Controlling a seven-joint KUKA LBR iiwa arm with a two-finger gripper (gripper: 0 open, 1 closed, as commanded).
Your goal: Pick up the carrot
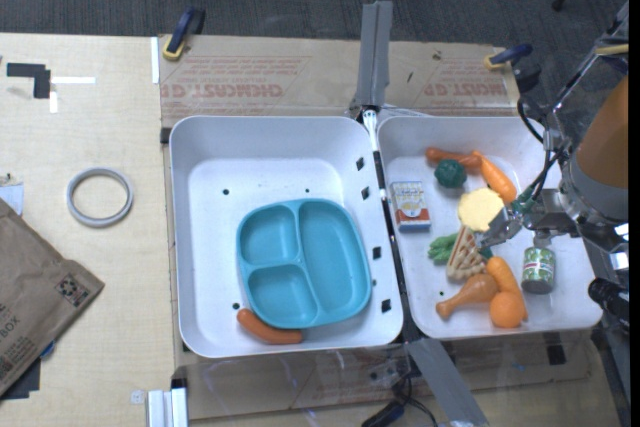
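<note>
While the claw (512,218) hangs low over the right bin (420,320), I cannot tell how it is set, because it is small and dark against the toys. It sits just beside a pale yellow round toy (481,209), and a waffle cone toy (465,253) lies right under that. The carrot (497,175) is close by, up and a bit to the left of the claw, lying at a slant near the top of the same bin, with a dark green broccoli toy (450,173) next to it. Below the claw are a small green jar (538,267), a chicken leg toy (468,295) and an orange fruit (507,309). A little box (409,206) lies near the bin's left wall; it has print on it, but it is too small to read. The left bin (200,245) holds a blue plate (302,262) with three parts and a sausage toy (268,327). I think the claw could grab the wrong thing, since so many toys are packed close and a few are orange like the carrot. It could also bump the yellow toy and push the carrot away. On the counter (80,115), the cardboard (280,80) behind the bins has red letters seen upside down, too faint to read for sure, and a brown bag (35,300) at the left shows "BOX".
</note>
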